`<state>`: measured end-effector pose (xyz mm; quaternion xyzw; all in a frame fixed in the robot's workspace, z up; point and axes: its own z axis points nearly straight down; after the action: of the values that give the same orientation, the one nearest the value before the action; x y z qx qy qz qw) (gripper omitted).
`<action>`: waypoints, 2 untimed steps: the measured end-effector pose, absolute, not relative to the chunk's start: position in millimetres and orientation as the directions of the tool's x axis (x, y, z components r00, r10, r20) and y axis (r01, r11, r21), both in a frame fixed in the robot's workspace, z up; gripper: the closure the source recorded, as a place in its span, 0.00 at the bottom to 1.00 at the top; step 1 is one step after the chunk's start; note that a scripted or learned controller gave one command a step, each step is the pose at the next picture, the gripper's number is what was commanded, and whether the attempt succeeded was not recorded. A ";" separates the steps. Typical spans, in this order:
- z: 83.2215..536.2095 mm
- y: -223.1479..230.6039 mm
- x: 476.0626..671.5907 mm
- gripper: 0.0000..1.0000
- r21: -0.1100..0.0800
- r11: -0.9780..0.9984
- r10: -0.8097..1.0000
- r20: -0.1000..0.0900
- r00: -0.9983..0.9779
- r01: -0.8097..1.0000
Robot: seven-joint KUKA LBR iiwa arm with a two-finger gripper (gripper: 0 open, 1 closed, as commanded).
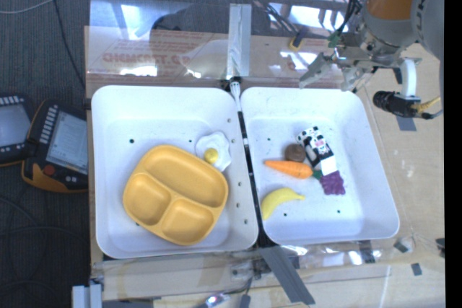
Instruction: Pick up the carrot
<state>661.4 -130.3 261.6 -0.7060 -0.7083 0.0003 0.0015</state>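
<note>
While the gripper (338,73) hangs above the right bin's (375,155) far rim, fingers spread wide and holding nothing, the carrot (289,169) lies mid-bin beside the banana (278,200); next comes the descent onto it.

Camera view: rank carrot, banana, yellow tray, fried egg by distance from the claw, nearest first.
1. Orange toy carrot, middle of the right bin, nearest the claw, which sits above that bin's far rim.
2. Yellow toy banana, right bin, nearer the front edge.
3. White toy fried egg, left bin, by the divider. Banana and egg are close to call.
4. Yellow three-compartment plastic tray, left bin, farthest.
</note>
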 end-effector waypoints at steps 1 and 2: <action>128.0 -134.0 585.7 0.00 0.012 0.022 1.000 -0.002 -0.022 1.000; 132.1 -165.3 550.0 0.00 -0.003 -0.190 0.982 0.001 0.190 0.982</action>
<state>550.0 -165.3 132.1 -0.7713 -0.6365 0.0005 0.0017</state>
